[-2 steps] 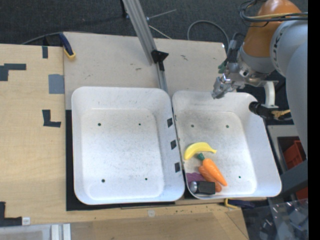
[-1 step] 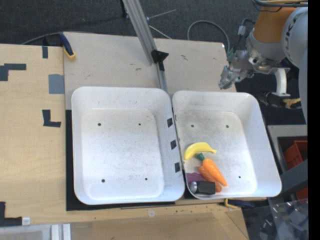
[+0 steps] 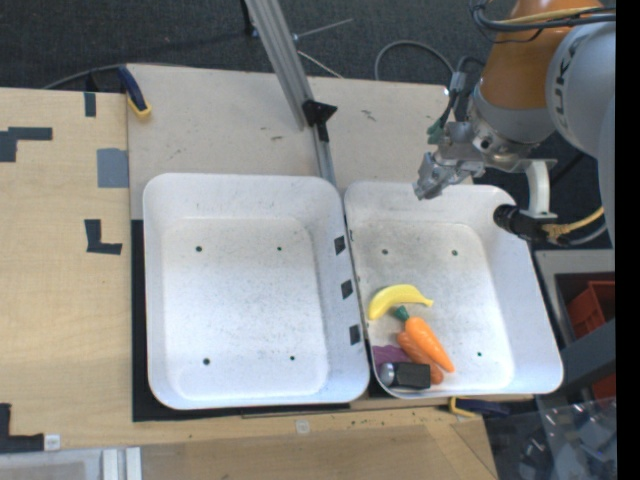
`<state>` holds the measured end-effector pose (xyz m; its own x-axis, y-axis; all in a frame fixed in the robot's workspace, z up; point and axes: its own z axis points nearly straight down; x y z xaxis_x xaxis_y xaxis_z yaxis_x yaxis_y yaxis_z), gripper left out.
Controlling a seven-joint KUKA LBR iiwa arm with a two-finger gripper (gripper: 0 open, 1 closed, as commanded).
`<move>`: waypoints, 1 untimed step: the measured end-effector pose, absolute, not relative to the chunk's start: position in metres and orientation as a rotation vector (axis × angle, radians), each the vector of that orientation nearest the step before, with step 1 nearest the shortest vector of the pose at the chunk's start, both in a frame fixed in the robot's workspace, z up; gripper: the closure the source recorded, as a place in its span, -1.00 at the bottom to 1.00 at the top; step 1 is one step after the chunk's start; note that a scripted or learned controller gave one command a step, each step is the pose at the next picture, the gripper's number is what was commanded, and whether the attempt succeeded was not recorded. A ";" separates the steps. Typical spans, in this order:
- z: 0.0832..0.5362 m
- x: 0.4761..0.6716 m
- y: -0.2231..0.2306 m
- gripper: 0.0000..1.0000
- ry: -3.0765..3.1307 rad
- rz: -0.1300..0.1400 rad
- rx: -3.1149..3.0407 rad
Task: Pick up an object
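Taking the right bin [image 3: 520,298] as the landmark, the left bin [image 3: 240,288] is seen touching its left wall. A banana [image 3: 398,299], a carrot [image 3: 427,342] and a small dark block [image 3: 411,375] are clustered in its near left corner. The tool [image 3: 432,181] is poised over its far rim, well apart from them; its state cannot be told. The approach appears to be in hand; a descent toward that corner is called for next.
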<state>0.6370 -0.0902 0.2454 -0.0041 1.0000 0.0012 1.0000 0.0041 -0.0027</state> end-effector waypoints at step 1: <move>0.235 0.620 -0.038 1.00 -2.225 0.002 -2.213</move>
<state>0.6203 -0.0383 0.2354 -0.0057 1.0000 0.0015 1.0000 0.0057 -0.0036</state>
